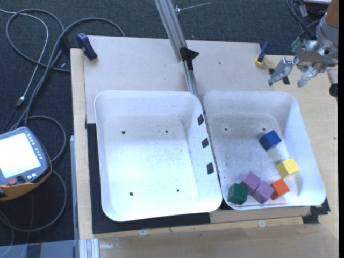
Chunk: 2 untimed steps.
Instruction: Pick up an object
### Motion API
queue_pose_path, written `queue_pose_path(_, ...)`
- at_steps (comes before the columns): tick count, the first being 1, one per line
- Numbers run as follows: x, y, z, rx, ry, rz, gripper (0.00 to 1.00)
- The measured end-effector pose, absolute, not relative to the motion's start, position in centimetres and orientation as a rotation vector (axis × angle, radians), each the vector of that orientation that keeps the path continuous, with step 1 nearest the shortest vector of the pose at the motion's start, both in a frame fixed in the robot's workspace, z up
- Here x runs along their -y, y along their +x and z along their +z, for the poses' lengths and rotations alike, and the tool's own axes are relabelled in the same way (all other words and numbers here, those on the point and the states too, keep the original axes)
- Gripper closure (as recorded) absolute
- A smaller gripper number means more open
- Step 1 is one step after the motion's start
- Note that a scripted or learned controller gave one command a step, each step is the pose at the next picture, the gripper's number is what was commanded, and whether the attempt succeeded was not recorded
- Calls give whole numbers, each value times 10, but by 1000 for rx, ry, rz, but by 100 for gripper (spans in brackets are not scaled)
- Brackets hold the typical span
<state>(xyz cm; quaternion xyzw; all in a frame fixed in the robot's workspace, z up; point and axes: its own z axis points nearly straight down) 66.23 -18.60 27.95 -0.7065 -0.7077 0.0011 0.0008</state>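
Note:
Several small blocks lie in the right bin (298, 117): a blue cube (270, 140), a yellow cube (288, 167), an orange cube (280, 187), two purple blocks (257, 186) side by side, and a green block (237, 193) at the front left corner. My gripper (292, 76) hangs above the back right corner of that bin, high over the bench. Its two metal fingers (278, 75) are spread apart with nothing between them.
The left bin (107, 112) sits beside the right one, with a slanted metal pole (171, 23) rising behind their shared edge. Blue clamps (86, 45) hold the bench board at the back. Cables and a pendant (20, 161) lie on the floor at left.

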Motion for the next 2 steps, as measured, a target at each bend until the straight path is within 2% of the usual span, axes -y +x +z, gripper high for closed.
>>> queue_pose_path(1, 181, 628, 166, 2215, -2215, 8, 0)
queue_pose_path(2, 208, 588, 95, 2211, -2218, 9, 0)
